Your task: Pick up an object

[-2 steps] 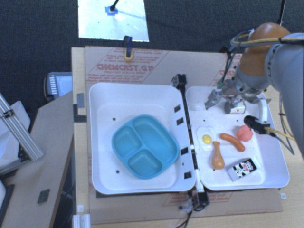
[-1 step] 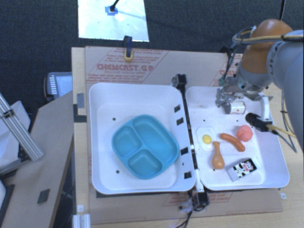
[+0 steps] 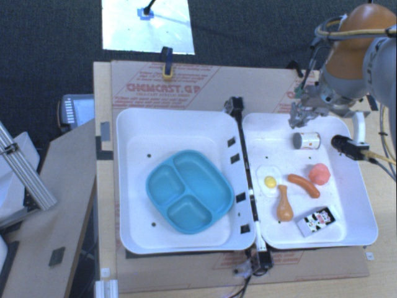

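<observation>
While the claw (image 3: 300, 120), grip unreadable, hangs above the can (image 3: 307, 141), toy foods (image 3: 303, 185) lie nearby

Open floor lies above the fried egg (image 3: 268, 180), with the can (image 3: 307, 141) apparently just beside the gripper (image 3: 300, 120).
</observation>
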Controlling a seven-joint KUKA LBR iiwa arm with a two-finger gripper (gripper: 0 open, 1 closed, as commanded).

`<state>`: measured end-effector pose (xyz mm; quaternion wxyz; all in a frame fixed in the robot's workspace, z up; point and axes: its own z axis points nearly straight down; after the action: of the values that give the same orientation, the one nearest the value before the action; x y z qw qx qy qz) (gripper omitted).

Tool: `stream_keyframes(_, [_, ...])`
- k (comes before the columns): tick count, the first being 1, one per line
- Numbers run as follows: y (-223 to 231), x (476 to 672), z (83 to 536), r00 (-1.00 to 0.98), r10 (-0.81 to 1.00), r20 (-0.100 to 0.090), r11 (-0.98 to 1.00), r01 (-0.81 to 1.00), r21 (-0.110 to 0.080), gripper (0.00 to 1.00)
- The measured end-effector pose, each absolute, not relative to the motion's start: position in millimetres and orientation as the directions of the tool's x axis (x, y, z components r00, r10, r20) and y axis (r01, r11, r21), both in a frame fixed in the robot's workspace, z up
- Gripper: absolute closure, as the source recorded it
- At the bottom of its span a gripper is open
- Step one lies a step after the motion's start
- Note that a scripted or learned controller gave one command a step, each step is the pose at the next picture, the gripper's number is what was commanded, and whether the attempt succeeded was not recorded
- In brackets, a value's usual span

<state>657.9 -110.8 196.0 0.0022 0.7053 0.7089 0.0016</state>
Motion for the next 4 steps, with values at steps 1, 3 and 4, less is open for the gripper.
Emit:
stream_keyframes(1, [-111,659.5,225,-0.006,1.0,-0.001,0.006,1.0,0.003,1.0])
stream_keyframes(3, [-16,625.5,223,-0.01,1.0,0.002,0.01,1.0,-0.004,1.0])
stream_keyframes(4, [22,603.2,225,-0.009,1.0,0.002,0.009,1.0,-0.004,1.0])
